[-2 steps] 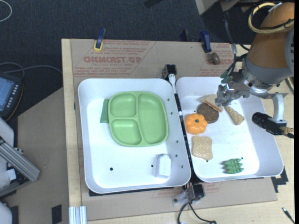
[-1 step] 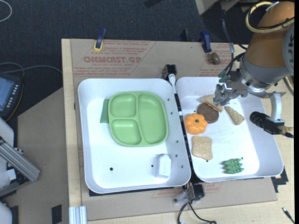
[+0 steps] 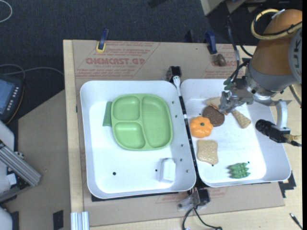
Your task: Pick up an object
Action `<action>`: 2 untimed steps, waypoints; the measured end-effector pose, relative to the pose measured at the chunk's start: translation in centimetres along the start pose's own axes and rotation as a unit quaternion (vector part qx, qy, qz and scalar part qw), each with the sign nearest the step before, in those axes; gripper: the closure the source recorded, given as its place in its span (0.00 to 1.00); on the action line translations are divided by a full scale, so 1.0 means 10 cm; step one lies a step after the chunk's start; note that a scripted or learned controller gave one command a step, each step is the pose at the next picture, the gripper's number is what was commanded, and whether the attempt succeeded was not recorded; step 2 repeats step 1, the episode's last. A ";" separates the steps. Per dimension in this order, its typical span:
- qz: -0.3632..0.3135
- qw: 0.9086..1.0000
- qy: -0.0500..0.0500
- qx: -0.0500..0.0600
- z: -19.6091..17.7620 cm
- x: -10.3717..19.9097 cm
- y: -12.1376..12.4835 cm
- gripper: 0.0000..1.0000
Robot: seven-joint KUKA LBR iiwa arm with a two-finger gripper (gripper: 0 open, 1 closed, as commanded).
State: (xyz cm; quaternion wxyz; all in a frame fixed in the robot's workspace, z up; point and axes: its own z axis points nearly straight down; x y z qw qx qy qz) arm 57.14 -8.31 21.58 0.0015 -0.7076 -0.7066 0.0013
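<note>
Your gripper sits low in the upper middle of the right bin, just above and right of the brown round cookie-like piece. You cannot tell from this slant whether it is spread or pressed together, and nothing shows between its tips.

The likely target is that brown disc, which lies touching the orange toy pumpkin on its lower left. A tan wedge-shaped piece lies just to its right, under the wrist.

Watch for crowding. The disc is flat, so a closing pinch may slide over its rim. The pumpkin pressed against it could get nudged or caught alongside it. The bin's dividing wall is also near on the left.

The disc has no real long axis. The tan wedge runs from upper left to lower right, with its broad end lower right.

Further down, the toast-like slice and the green pea pods lie well apart from the gripper. The left bin holds a green divided tray.
</note>
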 end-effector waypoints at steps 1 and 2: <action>-0.002 1.000 0.000 -0.004 -0.18 0.12 0.05 1.00; -0.002 1.000 0.000 -0.004 -0.18 0.12 0.05 1.00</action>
